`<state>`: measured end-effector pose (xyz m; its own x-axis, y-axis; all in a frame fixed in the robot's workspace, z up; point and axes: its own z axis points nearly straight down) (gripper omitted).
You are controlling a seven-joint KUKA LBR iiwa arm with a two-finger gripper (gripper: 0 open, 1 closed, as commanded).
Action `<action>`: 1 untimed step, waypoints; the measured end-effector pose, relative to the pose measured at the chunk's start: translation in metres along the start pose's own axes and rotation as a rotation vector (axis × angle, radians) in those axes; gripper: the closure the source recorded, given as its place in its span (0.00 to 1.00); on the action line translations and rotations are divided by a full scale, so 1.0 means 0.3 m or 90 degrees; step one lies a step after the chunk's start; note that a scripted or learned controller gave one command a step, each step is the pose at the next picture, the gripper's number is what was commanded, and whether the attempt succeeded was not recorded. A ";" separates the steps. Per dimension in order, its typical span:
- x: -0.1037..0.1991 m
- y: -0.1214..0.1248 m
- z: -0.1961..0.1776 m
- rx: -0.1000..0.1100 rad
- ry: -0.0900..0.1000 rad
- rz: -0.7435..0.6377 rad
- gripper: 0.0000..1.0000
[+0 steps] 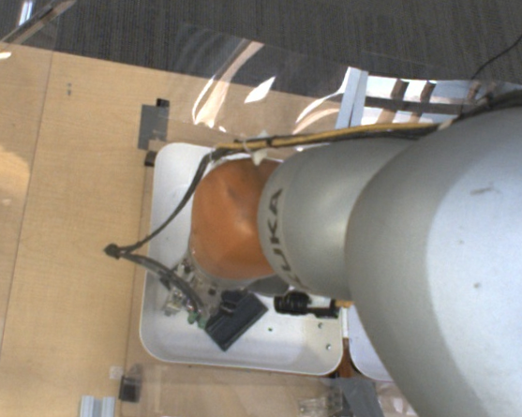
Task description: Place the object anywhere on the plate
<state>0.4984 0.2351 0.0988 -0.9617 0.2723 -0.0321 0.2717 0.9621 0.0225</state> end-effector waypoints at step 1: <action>0.031 -0.005 -0.050 0.006 0.018 -0.278 1.00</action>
<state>0.4886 0.2360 0.1133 -0.9869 -0.1608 -0.0089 -0.1608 0.9870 0.0044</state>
